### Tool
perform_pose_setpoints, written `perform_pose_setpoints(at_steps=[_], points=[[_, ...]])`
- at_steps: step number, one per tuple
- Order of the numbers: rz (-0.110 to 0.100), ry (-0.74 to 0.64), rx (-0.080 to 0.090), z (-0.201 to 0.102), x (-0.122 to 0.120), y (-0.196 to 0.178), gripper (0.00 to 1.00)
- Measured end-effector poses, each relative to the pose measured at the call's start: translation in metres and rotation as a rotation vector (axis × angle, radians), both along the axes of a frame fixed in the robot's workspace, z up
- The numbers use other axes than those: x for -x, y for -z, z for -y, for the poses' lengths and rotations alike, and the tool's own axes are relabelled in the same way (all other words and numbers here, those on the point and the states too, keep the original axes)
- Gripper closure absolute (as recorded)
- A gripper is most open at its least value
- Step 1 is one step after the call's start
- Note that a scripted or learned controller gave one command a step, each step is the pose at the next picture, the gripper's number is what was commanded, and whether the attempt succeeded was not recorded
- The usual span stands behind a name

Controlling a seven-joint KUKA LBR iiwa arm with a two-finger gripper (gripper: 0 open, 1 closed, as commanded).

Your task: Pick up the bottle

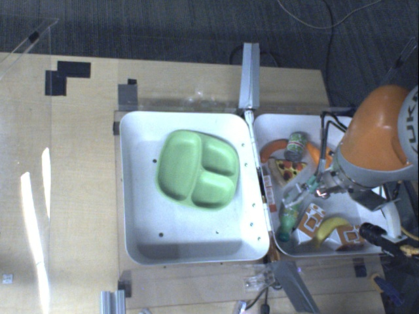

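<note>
Gripper: the gripper (pixel 306 190) hangs low in the right bin (pixel 393 248), its shiny fingers spread open over the clutter, with nothing between them.
Bottle: the green bottle (pixel 287 218) lies in the near left corner of the right bin, close beside the wall shared with the left bin, just near and left of the fingertips.
Step in hand: by my judgement this is the approach; the grasp is not yet made, since the bottle sits apart from the fingers.
Next move: the gripper likely needs to shift a little nearer and leftward, come down over the bottle's body and close; the bin wall and the packet beside it leave little room, so a finger may catch on either.
Near items: a banana (pixel 330 228) lies right of the bottle, with a white and orange printed packet (pixel 311 219) between them.
Middle items: a dark packet with red and yellow print (pixel 288 169) lies beyond the fingers.
Far items: a small can (pixel 296 145) stands toward the far end of the right bin.
Left bin: a green divided plate (pixel 198 169) rests in the left bin (pixel 141 195).
Writing: none of the labels on the packets or can is legible; part of a large dark letter shows on the arm (pixel 376 139) at the right edge, too cut off to read.
</note>
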State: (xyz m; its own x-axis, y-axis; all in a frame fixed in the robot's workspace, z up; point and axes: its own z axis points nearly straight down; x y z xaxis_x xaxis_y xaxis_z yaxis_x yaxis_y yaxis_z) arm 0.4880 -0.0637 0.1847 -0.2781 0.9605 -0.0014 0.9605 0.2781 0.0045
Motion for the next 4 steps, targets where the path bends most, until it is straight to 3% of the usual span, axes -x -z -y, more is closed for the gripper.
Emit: perform_pose_setpoints(at_steps=[1, 2, 3, 4], points=[[0.0, 0.139, 0.0, 0.035, 0.0, 0.079, 0.0], [0.001, 0.137, -0.001, 0.006, -0.011, -0.001, 0.0], [-0.001, 0.221, -0.001, 0.029, 0.0, 0.077, 0.0], [0.008, 0.382, -0.002, 0.022, -0.019, 0.095, 0.0]])
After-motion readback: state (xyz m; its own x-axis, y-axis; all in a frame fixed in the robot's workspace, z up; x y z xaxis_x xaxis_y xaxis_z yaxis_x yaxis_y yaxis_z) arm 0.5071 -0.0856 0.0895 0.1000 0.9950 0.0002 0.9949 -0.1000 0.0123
